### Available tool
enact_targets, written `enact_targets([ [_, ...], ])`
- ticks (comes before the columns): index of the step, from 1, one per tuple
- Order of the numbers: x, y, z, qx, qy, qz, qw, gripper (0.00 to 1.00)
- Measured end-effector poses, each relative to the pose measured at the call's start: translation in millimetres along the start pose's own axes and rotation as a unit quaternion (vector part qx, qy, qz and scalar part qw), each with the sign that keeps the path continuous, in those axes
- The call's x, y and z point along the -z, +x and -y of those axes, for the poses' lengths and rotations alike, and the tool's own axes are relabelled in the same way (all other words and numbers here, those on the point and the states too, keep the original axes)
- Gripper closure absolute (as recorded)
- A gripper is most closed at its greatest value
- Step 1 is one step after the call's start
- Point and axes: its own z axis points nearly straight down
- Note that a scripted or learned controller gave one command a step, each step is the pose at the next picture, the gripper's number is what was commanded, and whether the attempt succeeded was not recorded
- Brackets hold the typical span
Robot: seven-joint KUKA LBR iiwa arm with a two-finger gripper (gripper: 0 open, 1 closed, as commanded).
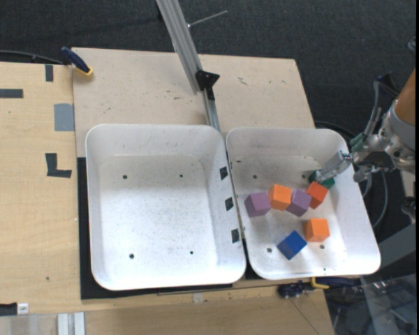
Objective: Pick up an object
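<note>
Looking down on your bench, you see two shallow white bins side by side. The left bin (157, 208) holds no blocks; its floor is speckled with fine dark marks and a few small dark dots. The right bin (265, 149) holds the blocks: a purple cube (258, 203) touching an orange cube (281, 196), a second purple cube (299, 202) just beside that, a red-orange cube (317, 192) against its right, another orange cube (317, 229) nearer the front, and a blue cube (291, 244) touching it at the front left. A small dark green piece (327, 183) peeks out beside the red-orange cube; you cannot make out its shape.

The gripper (333, 165) hangs over the right bin's far right side, just above the green piece and the red-orange cube. You cannot tell how its tips are set, and nothing shows grasped in it. The arm is cut off at the right edge, with only a bit of orange band (407, 100) visible.

The blocks look matte with crisp edges. The bins have rounded corners and sit on a pale wooden board (146, 89), and a slanted metal rail (178, 26) runs down between them
</note>
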Motion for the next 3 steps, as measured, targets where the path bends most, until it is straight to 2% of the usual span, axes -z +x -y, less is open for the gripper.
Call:
enact_targets([
  [1,0.0,-0.2,0.0,0.0,0.0,0.0,1.0,0.0],
  [2,-56.4,2.7,10.4,-0.001,0.003,-0.001,1.0,0.0],
  [3,-112.3,-5.4,7.0,-0.001,0.003,0.0,1.0,0.0],
])
